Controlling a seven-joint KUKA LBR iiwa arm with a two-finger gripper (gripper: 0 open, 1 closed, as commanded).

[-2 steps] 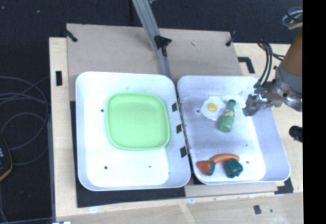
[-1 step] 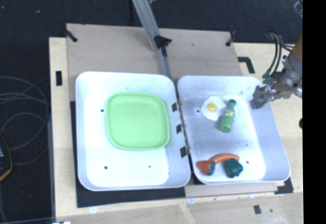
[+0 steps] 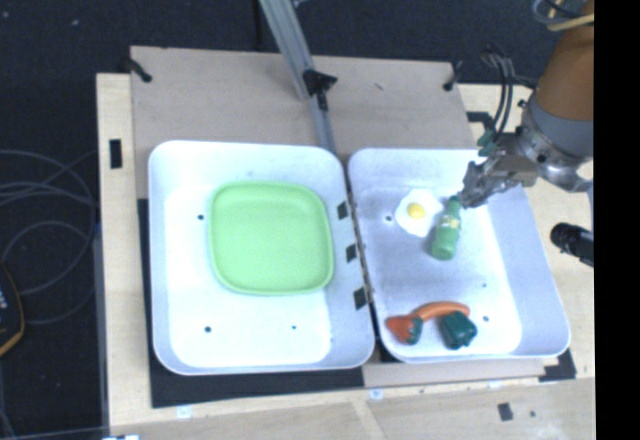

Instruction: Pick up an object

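Our gripper [image 3: 462, 198] sits at the cap of the small green bottle [image 3: 444, 236], lying beside the fried egg toy [image 3: 416, 212] in the right bin [image 3: 530, 258]; we cannot tell its state. We should centre on the neck, then lift straight.

Two shallow white bins sit side by side on the bench. The left bin [image 3: 180, 328] carries a pale green square plate [image 3: 270, 236] lying flat near its middle. In the right bin [image 3: 530, 298], a toy fried egg [image 3: 415, 212] lies toward the far edge, with a green bottle [image 3: 444, 234] tilted just beside it. Near the front edge lie an orange carrot-like toy [image 3: 438, 311], a red piece [image 3: 404, 329] and a dark green piece [image 3: 459, 330], close together. The gripper [image 3: 470, 190] hangs low over the right bin, at the bottle's top end, the grey arm [image 3: 560, 118] reaching in above the bin's far right corner.
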